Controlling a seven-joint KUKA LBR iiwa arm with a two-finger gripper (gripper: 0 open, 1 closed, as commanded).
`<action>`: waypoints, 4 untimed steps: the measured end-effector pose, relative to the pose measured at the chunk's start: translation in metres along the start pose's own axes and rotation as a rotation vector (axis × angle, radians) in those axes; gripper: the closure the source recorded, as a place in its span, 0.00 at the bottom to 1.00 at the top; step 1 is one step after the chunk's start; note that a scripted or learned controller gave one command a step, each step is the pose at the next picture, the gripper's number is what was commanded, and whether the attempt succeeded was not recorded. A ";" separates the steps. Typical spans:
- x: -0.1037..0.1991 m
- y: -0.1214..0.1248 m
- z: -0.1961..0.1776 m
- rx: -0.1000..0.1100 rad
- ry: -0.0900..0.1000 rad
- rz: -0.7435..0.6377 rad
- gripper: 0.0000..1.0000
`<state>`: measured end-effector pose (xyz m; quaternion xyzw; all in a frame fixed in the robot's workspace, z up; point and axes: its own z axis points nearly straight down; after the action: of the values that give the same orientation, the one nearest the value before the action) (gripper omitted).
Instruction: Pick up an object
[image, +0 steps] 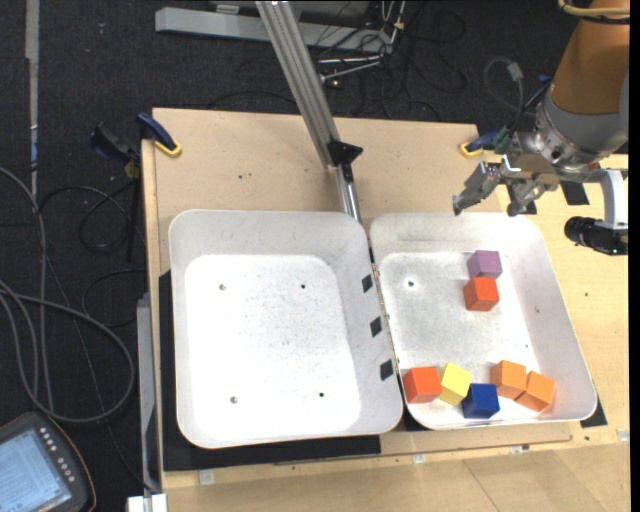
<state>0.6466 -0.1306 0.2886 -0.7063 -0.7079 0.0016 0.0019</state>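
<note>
My gripper (494, 200) hangs above the far rim of the right bin (560, 300), open, with nothing between its fingers. A purple cube (486, 263) lies just below it in the bin, touching a red-orange cube (481, 293) on its near side. Along the bin's near edge sit a red-orange cube (422, 383), a yellow cube (455, 383), a blue cube (481, 400) and two orange cubes (510, 377) (538, 390).
The left bin (190, 300) lies beside the right one, with black clips along their shared edge. A slanted metal rod (305, 80) reaches down to the bins' far junction. Clamps sit at the bench's far corners.
</note>
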 end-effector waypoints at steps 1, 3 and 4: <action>0.000 0.001 -0.003 -0.005 -0.001 -0.001 0.00; 0.006 0.006 0.104 0.001 0.000 0.001 0.00; 0.015 0.009 0.163 0.001 0.000 -0.001 0.00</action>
<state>0.6548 -0.1155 0.1253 -0.7061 -0.7081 0.0019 0.0023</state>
